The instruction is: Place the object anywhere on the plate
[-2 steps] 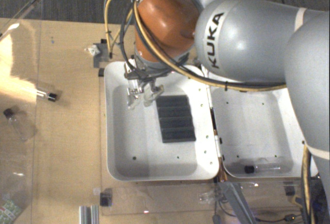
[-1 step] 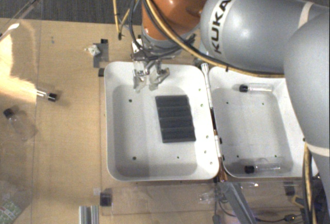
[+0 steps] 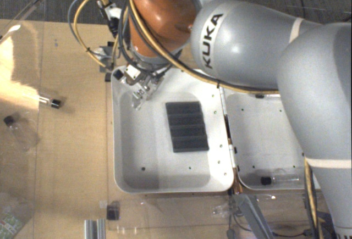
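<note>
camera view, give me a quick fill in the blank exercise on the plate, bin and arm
1. The white bin holding the ribbed plate is on the view's ____ side.
2. The plate's colour is ____.
3. The arm bears the word ____.
Missing words: left; black; KUKA.

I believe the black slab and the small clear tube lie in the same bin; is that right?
No: the camera view shows them apart, the slab in one bin and the tube in the neighbouring bin.
</note>
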You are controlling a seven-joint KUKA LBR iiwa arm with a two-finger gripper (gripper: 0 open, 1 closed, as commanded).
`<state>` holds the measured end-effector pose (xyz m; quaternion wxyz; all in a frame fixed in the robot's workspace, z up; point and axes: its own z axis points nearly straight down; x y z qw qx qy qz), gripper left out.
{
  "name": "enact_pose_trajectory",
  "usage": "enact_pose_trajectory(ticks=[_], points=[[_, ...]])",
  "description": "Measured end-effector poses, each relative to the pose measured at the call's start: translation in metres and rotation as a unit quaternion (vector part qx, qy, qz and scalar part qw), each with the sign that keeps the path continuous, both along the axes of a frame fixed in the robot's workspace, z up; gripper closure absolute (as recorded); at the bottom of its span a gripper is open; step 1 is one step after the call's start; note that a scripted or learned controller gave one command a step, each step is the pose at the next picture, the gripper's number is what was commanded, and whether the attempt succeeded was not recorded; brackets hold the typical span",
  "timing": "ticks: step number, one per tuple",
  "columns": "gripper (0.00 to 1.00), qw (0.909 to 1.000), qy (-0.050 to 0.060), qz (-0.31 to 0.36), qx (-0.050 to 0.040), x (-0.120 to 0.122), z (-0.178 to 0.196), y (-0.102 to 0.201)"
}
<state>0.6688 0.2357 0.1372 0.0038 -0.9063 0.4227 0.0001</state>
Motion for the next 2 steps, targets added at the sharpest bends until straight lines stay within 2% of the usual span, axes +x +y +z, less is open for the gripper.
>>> enact_pose_trajectory(ticks=[1,2], points=[[1.00,0.9661,-0.003,0.258,-0.0007,0.001,-0.048,0.001],[1.00,0.9442,-0.004,0.329,-0.0015,-0.033,0.130,0.000]])
